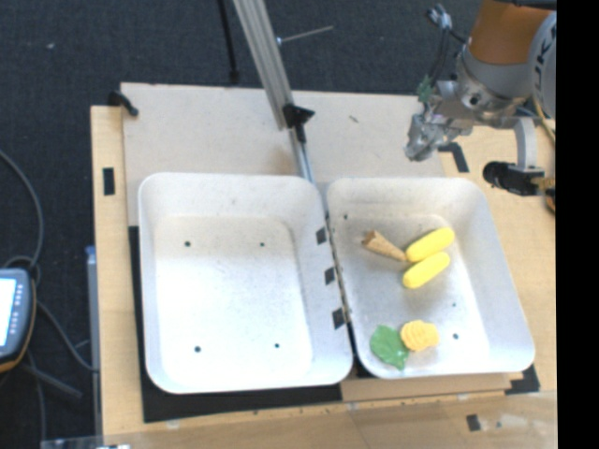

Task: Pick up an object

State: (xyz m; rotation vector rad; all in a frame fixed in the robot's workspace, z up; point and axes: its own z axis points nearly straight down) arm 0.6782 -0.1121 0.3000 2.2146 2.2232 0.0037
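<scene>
Two yellow corn-like pieces, the upper yellow piece (430, 244) and the lower yellow piece (426, 270), lie side by side and touching near the middle of the right bin (496, 251), with a tan cone (383, 244) just beside them toward the bin's left wall. Nearer the front rim sit a round yellow-orange item (418, 335) and a green leafy item (388, 346), touching each other and close to the front left corner. Bare floor is left along the right bin's right side and back edge. The left bin (234, 279) adjoins it across a narrow seam. The end effector (421, 143) hangs above the worktop (206, 129) just behind the right bin's back rim, well apart from every item; whether its fingers are apart or together I cannot tell.
</scene>
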